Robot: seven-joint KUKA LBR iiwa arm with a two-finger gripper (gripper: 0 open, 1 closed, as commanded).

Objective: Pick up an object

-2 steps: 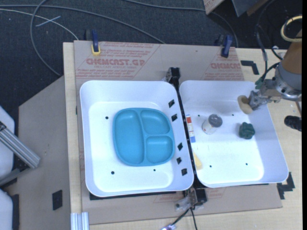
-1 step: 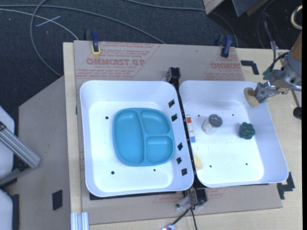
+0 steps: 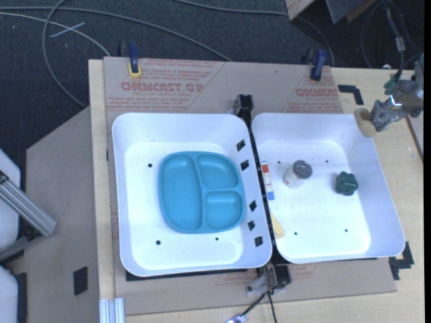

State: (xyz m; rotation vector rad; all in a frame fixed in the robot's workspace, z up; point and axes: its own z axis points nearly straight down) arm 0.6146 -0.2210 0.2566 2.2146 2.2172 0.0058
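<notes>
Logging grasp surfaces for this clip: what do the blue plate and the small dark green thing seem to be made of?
The blue plate looks like moulded plastic: uniform colour, soft sheen, rounded dividers forming three sections. The dark green thing looks matte and lumpy, perhaps rubber or soft plastic; it is too small to be sure.

My tool (image 3: 390,108) looks like bare metal, grey with small bright glints, at the desk's right edge. The desk (image 3: 67,180) is pale wood, matt. On it lies a brown cardboard sheet (image 3: 195,86), matt, printed with red lettering. The two bins, the left bin (image 3: 128,140) and the right bin (image 3: 377,180), look like smooth white plastic with a soft sheen along their rims. In the left bin the blue divided tray (image 3: 202,191) is smooth plastic with a dull satin finish. In the right bin the small jar (image 3: 297,173) has a greyish lid that looks metallic, and the dark green object (image 3: 346,183) looks matt and slightly lumpy.
</notes>
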